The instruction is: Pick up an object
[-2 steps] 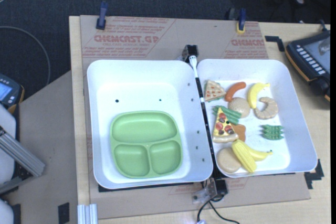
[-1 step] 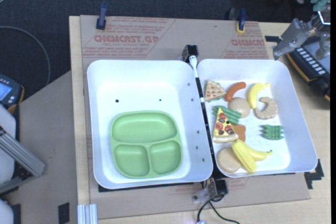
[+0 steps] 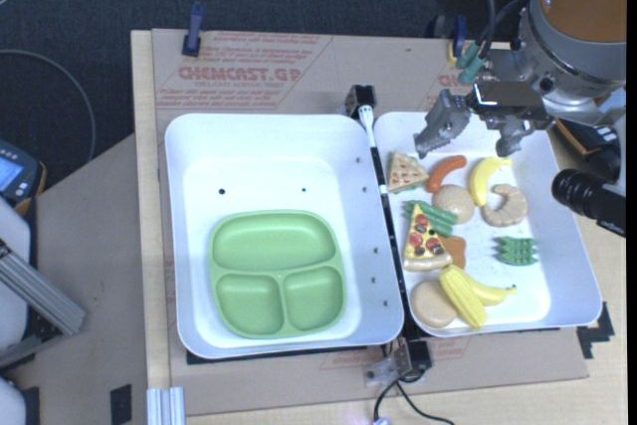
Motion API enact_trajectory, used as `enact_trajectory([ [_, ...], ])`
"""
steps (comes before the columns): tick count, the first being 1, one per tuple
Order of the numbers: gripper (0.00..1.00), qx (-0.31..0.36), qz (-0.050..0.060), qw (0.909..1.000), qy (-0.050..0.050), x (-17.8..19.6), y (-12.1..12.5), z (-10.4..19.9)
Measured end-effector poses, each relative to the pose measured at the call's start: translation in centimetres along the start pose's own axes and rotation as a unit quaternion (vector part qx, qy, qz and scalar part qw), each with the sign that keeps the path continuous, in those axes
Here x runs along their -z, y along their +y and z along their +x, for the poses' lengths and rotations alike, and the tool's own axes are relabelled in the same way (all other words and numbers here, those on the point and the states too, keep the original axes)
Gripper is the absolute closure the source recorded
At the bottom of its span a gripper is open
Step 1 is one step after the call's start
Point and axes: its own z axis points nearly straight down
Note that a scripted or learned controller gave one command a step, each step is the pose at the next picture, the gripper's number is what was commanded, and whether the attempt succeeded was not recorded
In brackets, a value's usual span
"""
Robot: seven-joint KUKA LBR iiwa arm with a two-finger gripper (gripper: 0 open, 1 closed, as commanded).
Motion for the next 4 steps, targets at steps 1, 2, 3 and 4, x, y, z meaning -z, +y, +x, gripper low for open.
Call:
enact_trajectory([
  [1, 1.00, -0.004, -0.006, 1.0000, 0.000, 1.5, 0.1, -0.5],
  [2, 1.00, -0.001, 0.005, 1.0000, -0.001, -14.7, 0.0, 6.0],
  [3, 1.00, -0.004, -0.009, 0.9999, 0.001, -37.2, 3.0, 8.1],
  [4, 1.00, -0.004, -0.019, 0.9998, 0.001, -36.2, 1.2, 14.7],
])
